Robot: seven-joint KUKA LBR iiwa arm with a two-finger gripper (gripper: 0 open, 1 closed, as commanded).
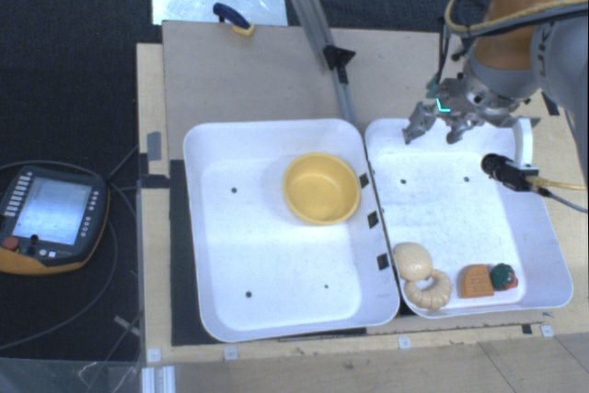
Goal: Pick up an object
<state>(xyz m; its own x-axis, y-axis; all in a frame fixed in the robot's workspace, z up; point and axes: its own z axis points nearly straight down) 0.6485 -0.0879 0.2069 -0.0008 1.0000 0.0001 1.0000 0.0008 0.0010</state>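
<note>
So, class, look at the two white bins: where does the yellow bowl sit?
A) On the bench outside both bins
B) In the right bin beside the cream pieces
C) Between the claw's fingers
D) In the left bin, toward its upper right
D: the yellow bowl rests inside the left bin, near its upper right part, apart from the claw over the right bin.

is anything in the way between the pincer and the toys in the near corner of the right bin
Nothing visible. The pincer hangs over the far edge of the right white bin; bare bin floor lies between it and the cream egg-shaped toy, cream ring and orange-and-green toy.
</note>
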